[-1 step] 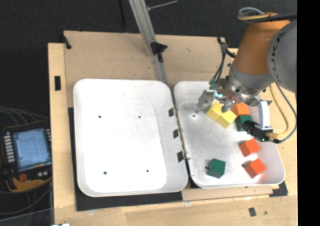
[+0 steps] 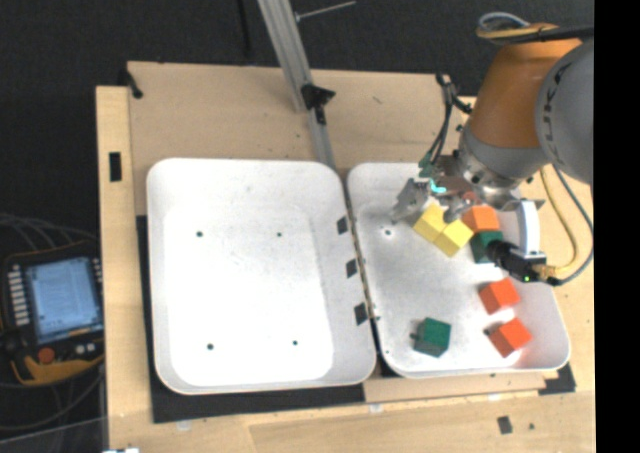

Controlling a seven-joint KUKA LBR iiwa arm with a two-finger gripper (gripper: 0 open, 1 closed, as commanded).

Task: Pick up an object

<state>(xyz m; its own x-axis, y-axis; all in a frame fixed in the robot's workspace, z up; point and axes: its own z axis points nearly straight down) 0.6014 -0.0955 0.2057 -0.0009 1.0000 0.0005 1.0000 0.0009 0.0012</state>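
The gripper (image 2: pixel 432 199) is seen low over the far part of the right bin (image 2: pixel 400 271), at the end of the grey arm with its orange band (image 2: pixel 515 91). Whether it is clenched or released cannot be told; the view is too blurred there. A yellow block (image 2: pixel 443 231) is lying just beside the gripper, on its near side, apparently touching it, but nothing is seen to be gripped. An orange block (image 2: pixel 484 218) is placed right of the yellow block, touching it, with a dark green block (image 2: pixel 485 244) just nearer than the orange one. Nearer the front rim, two more orange-red blocks (image 2: pixel 498 295) (image 2: pixel 508 336) are set well apart from the yellow block, toward the bin's right side. A green block (image 2: pixel 431 336) is lying alone nearer the front, left of those two. The left bin (image 2: pixel 170 191) is set against the right bin's left rim. A teach pendant (image 2: pixel 55 301) is seen far left of the bench (image 2: pixel 200 101).
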